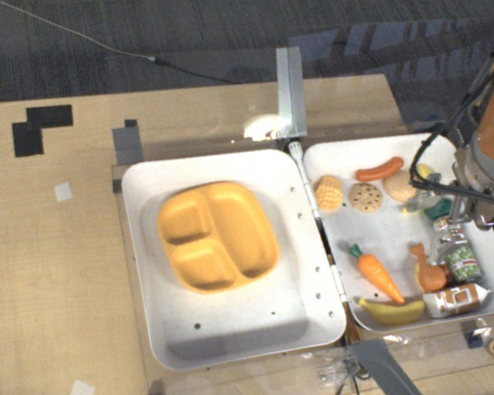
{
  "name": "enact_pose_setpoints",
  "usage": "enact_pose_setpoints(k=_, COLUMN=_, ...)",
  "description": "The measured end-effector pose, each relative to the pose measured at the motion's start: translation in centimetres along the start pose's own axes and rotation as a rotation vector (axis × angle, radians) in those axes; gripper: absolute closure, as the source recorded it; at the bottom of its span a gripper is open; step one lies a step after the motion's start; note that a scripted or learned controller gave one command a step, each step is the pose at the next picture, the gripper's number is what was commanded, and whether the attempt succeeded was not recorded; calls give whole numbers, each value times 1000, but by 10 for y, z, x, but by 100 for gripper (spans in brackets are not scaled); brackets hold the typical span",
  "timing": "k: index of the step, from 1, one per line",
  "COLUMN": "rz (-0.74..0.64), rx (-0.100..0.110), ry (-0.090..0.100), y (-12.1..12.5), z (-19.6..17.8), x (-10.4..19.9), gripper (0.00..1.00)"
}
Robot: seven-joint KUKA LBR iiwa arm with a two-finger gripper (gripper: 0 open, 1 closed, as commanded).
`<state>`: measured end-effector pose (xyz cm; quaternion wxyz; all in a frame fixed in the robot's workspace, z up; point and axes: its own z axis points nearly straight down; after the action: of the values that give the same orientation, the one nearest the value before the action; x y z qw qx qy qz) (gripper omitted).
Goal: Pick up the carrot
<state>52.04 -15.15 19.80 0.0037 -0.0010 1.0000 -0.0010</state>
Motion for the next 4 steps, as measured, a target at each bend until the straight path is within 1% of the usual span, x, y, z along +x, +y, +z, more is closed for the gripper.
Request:
enact_pose_setpoints(k=1, rz=-151, rx=1, ry=-10, y=38, z=108, x=7, gripper=0)
enact_pose_setpoints(k=2, rz=-159, rx=3, ry=-19, y=39, z=95, x=3, gripper=100)
enact_pose_setpoints(k=3, rz=-275, rx=2, ry=-13, y=58, z=-52, x=-7, gripper=100)
enact_pose_setpoints(k=4, rz=-277, rx=2, ry=-17, y=59, z=-61, x=-9, gripper=100)
